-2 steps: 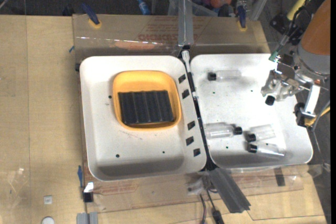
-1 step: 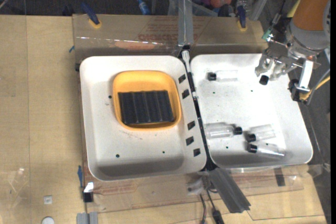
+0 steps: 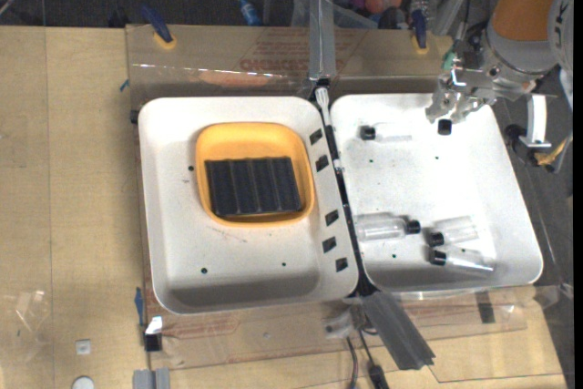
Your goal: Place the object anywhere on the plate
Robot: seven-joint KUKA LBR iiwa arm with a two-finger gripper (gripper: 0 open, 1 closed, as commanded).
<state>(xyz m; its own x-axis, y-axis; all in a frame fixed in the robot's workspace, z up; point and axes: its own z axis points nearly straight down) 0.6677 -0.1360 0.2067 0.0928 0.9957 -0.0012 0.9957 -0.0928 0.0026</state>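
A yellow plate (image 3: pixel 253 138) lies in the left bin (image 3: pixel 173 250). A dark ribbed rectangular block (image 3: pixel 252 186) rests flat on the plate and covers most of its middle. My gripper (image 3: pixel 452 109) hangs over the far right part of the right bin (image 3: pixel 510 223), well apart from the plate. A small black piece (image 3: pixel 444 127) sits right under the gripper; I cannot tell whether it is held or lying on the bin floor.
Several clear vials with black caps lie in the right bin: one at the back (image 3: pixel 384 135), one near the divider (image 3: pixel 387 228), two at the front right (image 3: pixel 455 235) (image 3: pixel 463 262). A ridge with black clips (image 3: pixel 330 196) separates the bins.
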